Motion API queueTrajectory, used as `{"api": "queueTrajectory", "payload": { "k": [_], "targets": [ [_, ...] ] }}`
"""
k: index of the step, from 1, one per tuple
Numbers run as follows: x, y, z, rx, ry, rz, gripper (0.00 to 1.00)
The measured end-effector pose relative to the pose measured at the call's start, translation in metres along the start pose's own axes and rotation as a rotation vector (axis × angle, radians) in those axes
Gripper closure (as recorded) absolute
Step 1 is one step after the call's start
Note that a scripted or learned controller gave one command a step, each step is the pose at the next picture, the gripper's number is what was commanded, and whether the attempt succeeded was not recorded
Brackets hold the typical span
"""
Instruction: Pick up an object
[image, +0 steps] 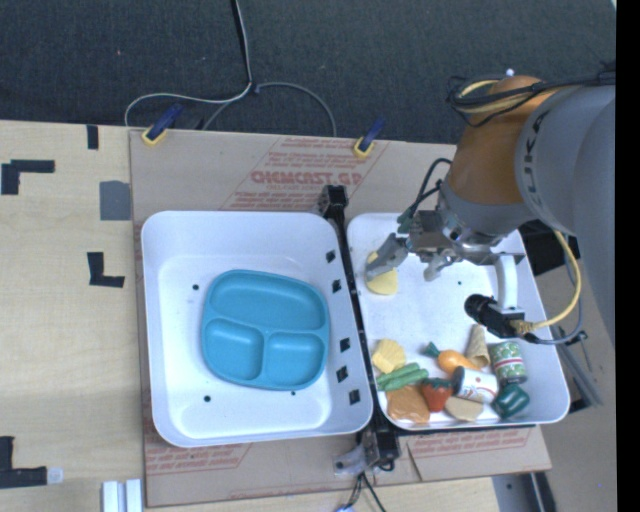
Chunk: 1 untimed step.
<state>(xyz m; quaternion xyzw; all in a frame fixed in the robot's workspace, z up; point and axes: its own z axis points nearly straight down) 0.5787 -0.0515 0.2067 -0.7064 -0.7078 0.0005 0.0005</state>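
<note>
Bench: light wood top (60, 330) with black marks on it, and a dark floor behind it.
Board: brown cardboard sheet (250, 165) lies under both bins. It has red writing, but the letters are too blurry to read.
Clips: one yellow and blue clip (160, 127) and one blue clip (370, 134) sit at the far edge of the board.
Cable: a thin grey wire (240, 90) loops over the dark floor.
Left bin: white bin (165, 260) with a blue tray (264, 330) in the middle. The tray has three parts.
Right bin: white bin (440, 310) with toy food.
Yellow piece: a small yellow piece (382, 282) lies near the far left side of the right bin, just under the gripper's left finger.
Pile: a yellow chunk (388, 355), a green pod (400, 378), an orange carrot (452, 359), a brown bread piece (407, 403), a red thing (436, 396), a small can (476, 383), a green label can (507, 360) and a dark green thing (511, 401) crowd the near right corner. The labels are too small to read.
Arm: grey arm with an orange band (490, 150) reaches in from the right.
Gripper: gripper (412, 258) hangs over the far part of the right bin. Its two fingers are spread apart with nothing between them.
</note>
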Motion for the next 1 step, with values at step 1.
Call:
{"api": "queueTrajectory", "payload": {
  "k": [1],
  "targets": [
    [-0.0579, -0.0607, 0.0997, 0.013, 0.0, 0.009, 0.0]
  ]
}}
